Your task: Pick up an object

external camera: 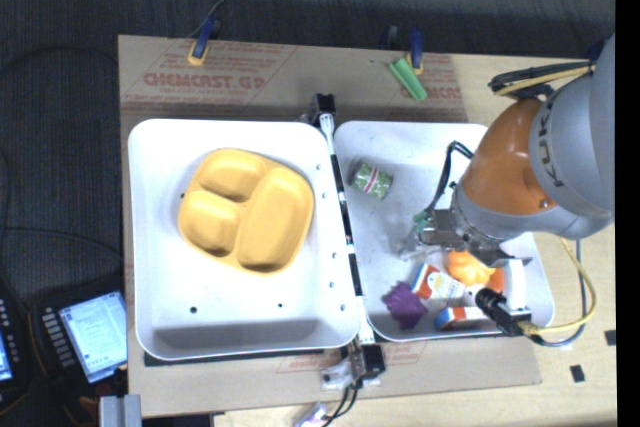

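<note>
Two white bins are seen side by side on the desk point(160, 65), which is covered with brown board. The left bin point(160, 315) takes up the middle left of the frame. A big yellow tray point(247, 208) with three soft bumps is laid in its upper part.

The right bin point(400, 140) sits at the middle right. A small can point(370, 180) with a green and red label is seen on its side near the upper left of this bin, well apart from the other things. At the bottom of the bin, a purple toy point(403, 303) is placed just beside a red and white box point(440, 287). An orange ball point(466, 267) is seen just above the box, touching it or nearly so. Another small red and white box point(462, 317) is laid at the bottom edge.

The arm point(540, 165) is brought in from the right of the frame, and its orange band is seen over the right bin. The tool point(432, 233) is held low in the middle of this bin, just left of the orange ball. Whether it is clenched or released cannot be told, as its tip is too dark and small. Nothing can be seen gripped by it.

A green clip point(408, 79) and a blue clip point(203, 39) are fixed at the top edge of the desk.
</note>
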Motion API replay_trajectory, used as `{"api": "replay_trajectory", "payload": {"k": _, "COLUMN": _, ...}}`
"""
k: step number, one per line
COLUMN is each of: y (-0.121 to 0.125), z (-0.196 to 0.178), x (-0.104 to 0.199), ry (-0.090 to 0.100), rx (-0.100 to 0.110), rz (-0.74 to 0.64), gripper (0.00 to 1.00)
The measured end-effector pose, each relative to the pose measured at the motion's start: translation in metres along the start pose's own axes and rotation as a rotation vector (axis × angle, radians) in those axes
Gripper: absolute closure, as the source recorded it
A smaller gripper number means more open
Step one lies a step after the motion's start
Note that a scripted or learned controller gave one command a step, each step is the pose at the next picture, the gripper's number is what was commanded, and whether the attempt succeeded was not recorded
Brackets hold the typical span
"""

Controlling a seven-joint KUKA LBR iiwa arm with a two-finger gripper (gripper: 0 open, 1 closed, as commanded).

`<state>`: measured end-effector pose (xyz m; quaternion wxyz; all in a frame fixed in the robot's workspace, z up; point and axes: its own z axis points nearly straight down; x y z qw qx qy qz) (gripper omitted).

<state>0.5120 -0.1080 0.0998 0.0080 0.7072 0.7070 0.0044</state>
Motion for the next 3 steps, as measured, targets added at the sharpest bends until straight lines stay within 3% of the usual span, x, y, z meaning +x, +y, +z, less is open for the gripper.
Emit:
{"api": "replay_trajectory", "payload": {"k": 1, "y": 0.063, "z": -0.149, "x": -0.007, "ry": 0.003, "rx": 0.014, "rz": -0.001, "gripper": 1.0}}
{"api": "replay_trajectory", "payload": {"k": 2, "y": -0.01, "z": -0.14, "x": -0.025, "ry": 0.003, "rx": 0.018, "rz": 0.001, "gripper": 1.0}}
{"api": "replay_trajectory", "payload": {"k": 3, "y": -0.01, "z": -0.14, "x": -0.025, "ry": 0.004, "rx": 0.018, "rz": 0.0, "gripper": 0.0}}
